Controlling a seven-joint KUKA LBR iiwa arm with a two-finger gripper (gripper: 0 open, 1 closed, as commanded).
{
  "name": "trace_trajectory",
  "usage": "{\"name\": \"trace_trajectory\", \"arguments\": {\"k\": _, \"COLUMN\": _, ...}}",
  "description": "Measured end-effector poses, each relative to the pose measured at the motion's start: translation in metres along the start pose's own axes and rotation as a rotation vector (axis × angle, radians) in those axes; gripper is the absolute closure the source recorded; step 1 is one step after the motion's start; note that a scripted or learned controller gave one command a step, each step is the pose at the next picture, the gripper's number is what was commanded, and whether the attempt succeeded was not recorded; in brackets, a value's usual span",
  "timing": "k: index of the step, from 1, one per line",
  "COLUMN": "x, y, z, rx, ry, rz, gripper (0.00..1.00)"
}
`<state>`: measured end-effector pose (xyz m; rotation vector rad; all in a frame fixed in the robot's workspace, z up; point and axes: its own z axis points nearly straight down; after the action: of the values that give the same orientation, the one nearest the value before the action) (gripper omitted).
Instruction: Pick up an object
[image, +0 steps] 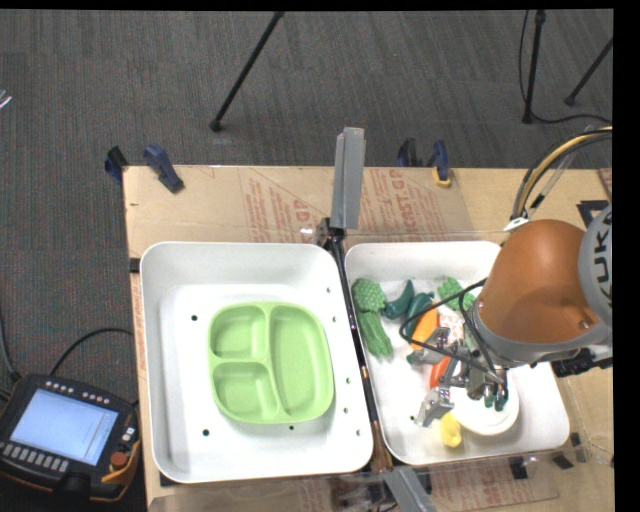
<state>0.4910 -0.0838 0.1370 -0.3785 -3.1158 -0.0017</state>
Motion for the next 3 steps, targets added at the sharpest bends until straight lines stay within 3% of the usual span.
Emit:
{"name": "trace_trajectory", "arguments": {"k": 1, "x": -0.057, "y": 0.01, "z": 0.053, "rx": 0.0, "ry": 0.003, "rz": 0.069, "gripper": 0.0}}
{"name": "trace_trajectory", "arguments": {"k": 2, "x": -0.058, "y": 0.011, "z": 0.041, "rx": -0.001, "ry": -0.001, "rz": 0.066, "gripper": 1.0}}
{"name": "trace_trajectory", "arguments": {"k": 3, "x": -0.048, "y": 0.045, "z": -0.112, "rx": -0.004, "ry": -0.019, "rz": 0.065, "gripper": 1.0}}
